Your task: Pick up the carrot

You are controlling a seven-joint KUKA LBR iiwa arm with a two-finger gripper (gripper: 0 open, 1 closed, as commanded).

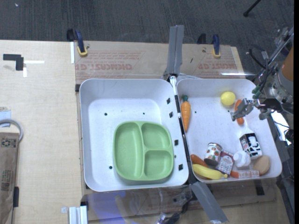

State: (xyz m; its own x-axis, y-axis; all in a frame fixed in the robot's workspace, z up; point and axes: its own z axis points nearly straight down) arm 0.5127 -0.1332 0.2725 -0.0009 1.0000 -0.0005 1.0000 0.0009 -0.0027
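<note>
- Carrot (186, 114): in the right bin (205, 129), lying flat against the left wall beside the divider, green tip toward the far side, orange body pointing toward the near side.
- Well apart from the gripper (245, 107), with bare bin floor between them.
- Gripper: reaching in from the right, low over the far right part of the right bin, just near-right of a yellow ball (228, 98).
- Claw state: cannot tell whether wide or narrow, the tip being too small and cluttered to read.
- Right at the tip, a small orange-red piece (240, 120); cannot tell whether gripped or merely lying beneath.
- Along the near side of the right bin: a banana (209, 172), a small can (213, 151), a red packet (226, 163), a white bottle with a black label (251, 144) and a brown egg-shaped item (262, 164), crowded close together.
- In the left bin (93, 125): a green divided plate (143, 150), lying flat toward the near right corner.
</note>
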